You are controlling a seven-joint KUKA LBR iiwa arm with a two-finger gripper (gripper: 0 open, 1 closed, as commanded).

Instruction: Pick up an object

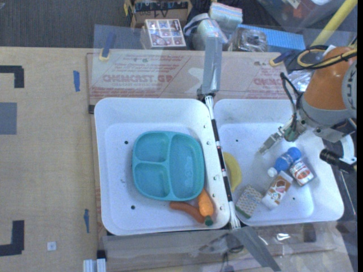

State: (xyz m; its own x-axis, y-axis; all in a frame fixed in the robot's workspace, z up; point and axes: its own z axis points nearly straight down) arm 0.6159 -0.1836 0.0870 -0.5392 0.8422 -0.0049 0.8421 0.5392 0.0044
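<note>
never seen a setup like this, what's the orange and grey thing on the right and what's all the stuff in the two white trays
The orange and grey thing is a robot arm reaching in from the right. Its job is to pick up an object. The picture comes from one fixed camera above the bench, looking down at a slant.

Its gripper hangs low over the right bin; I see nothing held in it.

The left bin holds a teal divided plate and, beside its lower right corner, a toy carrot and an orange sausage-like piece.

The right bin holds a small bottle with a blue cap, a small can, a little carton, a speckled sponge and a yellow piece by the divider.
</note>
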